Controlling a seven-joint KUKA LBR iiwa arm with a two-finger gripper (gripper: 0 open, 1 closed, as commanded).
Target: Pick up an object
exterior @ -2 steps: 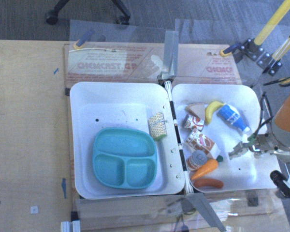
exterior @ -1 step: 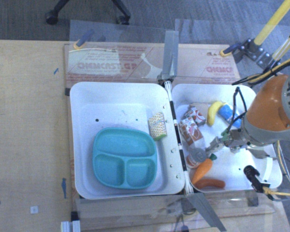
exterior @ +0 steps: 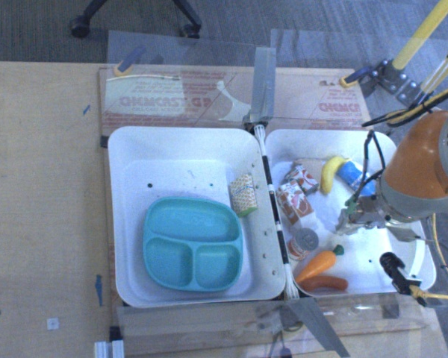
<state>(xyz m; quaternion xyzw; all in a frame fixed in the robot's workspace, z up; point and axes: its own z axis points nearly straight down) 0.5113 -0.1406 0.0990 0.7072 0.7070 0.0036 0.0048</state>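
My gripper (exterior: 349, 221) hangs low over the middle of the right bin (exterior: 373, 142), reaching in from the right under the orange wrist band. Just behind it lie a yellow banana (exterior: 330, 174) and a blue object (exterior: 352, 174). To its left sit red-and-white snack packets (exterior: 296, 194) and a grey disc (exterior: 307, 239). An orange carrot (exterior: 316, 263) and a red sausage-shaped piece (exterior: 325, 283) lie in front of it at the bin's near edge. Nothing shows between the gripper's tips.
The left bin (exterior: 127, 170) holds a teal divided plate (exterior: 193, 242) and a small patterned pouch (exterior: 243, 194) against its right wall. A cardboard sheet (exterior: 172, 99) lies behind both bins. Bare bench spreads out to the left.
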